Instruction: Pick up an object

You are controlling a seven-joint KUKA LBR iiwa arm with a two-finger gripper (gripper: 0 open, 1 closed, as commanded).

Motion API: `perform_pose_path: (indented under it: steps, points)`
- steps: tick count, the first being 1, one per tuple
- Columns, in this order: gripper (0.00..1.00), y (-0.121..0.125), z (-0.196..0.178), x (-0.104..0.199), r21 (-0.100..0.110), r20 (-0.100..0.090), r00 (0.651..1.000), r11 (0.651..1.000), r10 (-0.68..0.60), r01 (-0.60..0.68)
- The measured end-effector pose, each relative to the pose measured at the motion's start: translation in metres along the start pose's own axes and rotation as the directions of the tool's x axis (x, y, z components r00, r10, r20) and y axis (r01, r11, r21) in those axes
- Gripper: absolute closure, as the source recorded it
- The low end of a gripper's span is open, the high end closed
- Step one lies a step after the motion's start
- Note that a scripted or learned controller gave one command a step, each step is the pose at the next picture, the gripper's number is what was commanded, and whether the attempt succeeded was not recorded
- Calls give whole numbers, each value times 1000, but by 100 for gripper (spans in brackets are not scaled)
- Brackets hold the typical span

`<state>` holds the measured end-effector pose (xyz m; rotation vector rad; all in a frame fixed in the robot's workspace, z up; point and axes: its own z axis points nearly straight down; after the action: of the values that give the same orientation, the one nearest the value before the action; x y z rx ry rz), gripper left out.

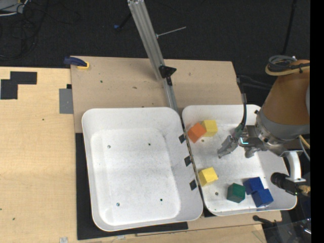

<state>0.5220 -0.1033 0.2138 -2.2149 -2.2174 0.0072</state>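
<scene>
Several small blocks lie in the right bin [225,114]. An orange block [197,131] touches a yellow block [210,127] near the bin's far left. A second yellow block [207,176] sits by the left wall. A green block [235,192] and a blue block [258,191] rest near the front edge. My gripper [238,150] hangs over the middle of this bin, to the right of the orange block. It is open, its fingers [226,148] spread apart with nothing between them.
The left bin [131,166] stands beside the right one, joined by black clips [188,160]. A slanted aluminium bar [150,39] rises behind the bins. The arm's bulky grey-orange wrist [286,105] overhangs the right bin's right side.
</scene>
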Motion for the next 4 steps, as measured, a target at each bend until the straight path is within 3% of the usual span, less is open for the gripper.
perform_pose_path:
  steps: [1, 2, 3, 4]
  points:
    - [0, 1, -2, -2, -5, 1, 1000, 1000, 6, -6]
    - [0, -6, 60, -6, 2, 0, 1000, 1000, 2, -2]
    - [0, -3, 96, -1, -15, -3, 1000, 1000, 2, -2]
    - [0, -6, 104, -3, -7, 1, 1000, 1000, 7, -7]
